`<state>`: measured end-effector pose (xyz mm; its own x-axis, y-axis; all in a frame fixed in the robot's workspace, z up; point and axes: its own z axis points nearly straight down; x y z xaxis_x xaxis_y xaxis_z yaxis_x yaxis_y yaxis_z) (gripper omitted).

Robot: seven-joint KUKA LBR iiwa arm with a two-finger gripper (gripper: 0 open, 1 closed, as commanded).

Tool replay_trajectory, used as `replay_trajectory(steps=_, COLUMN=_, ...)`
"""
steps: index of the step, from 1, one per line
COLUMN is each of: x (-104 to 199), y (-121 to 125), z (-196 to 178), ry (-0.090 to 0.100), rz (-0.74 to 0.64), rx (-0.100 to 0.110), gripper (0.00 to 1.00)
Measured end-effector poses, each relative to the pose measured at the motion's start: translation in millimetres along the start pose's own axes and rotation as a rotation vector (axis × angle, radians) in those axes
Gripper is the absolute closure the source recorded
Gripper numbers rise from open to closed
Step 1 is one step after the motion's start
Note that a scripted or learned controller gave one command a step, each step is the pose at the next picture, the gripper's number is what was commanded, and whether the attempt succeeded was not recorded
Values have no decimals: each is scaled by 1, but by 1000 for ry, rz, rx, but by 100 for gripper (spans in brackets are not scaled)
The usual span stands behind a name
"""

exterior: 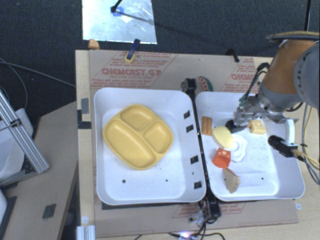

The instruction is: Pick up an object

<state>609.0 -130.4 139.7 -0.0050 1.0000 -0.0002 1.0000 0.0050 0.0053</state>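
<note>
Camera view from my end, front of the bench going back: in the right bin (292, 184) the closest thing is a tan-grey lump (231, 180), then an orange-red piece (221, 158) touching a white object (238, 148). A pale yellow oval (223, 136) lies over that, with a small brown slab (206, 125) just to its left. The left bin (107, 184) has the yellow divided tray (137, 136).

Further back the gripper (240, 118) is low over the right bin, between the yellow oval and a pale cheese-like block (257, 127). Honestly can't tell if the jaws are open, closed, or on anything; it's a dark blur.

My worry: the pieces are crowded, so a descent here could land between two and shove them, or pinch only an edge that slips on the lift.
</note>
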Motion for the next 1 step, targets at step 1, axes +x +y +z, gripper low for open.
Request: replay_trajectory(steps=1, x=0, y=0, z=0, ry=0, rz=0, rx=0, gripper=0)
